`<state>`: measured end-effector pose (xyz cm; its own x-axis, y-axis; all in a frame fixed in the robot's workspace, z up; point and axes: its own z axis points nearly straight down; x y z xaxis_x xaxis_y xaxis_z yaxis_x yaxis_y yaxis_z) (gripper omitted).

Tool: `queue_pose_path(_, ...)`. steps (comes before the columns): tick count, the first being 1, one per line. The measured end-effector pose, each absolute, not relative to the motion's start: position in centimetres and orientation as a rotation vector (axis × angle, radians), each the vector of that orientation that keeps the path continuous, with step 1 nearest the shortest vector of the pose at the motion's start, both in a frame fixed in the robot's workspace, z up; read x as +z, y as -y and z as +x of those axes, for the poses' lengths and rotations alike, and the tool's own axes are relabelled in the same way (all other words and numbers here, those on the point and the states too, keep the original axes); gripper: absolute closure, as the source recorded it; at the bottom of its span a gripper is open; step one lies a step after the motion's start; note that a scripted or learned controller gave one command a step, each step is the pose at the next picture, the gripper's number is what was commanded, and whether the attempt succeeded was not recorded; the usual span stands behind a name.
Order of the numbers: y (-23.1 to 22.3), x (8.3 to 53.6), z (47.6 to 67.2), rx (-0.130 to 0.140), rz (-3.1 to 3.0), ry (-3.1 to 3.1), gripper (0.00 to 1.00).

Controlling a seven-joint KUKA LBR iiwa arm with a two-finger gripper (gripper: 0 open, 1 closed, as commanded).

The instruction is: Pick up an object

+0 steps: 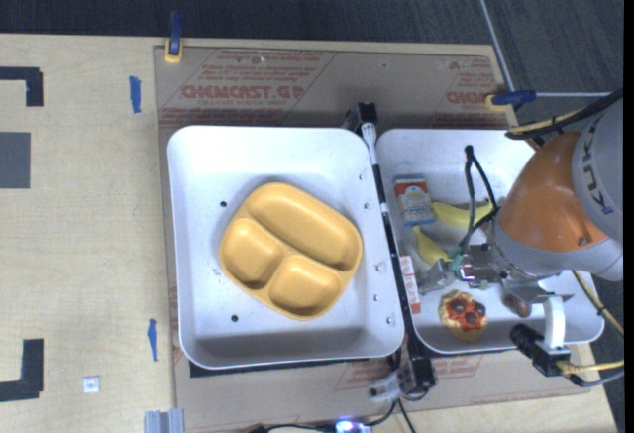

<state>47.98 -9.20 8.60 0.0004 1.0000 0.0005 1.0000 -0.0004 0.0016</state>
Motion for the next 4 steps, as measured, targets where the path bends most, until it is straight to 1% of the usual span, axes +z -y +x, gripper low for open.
queue_pose_path(4,9.21,8.58,47.98,0.003,2.221,-2.22,0.0)
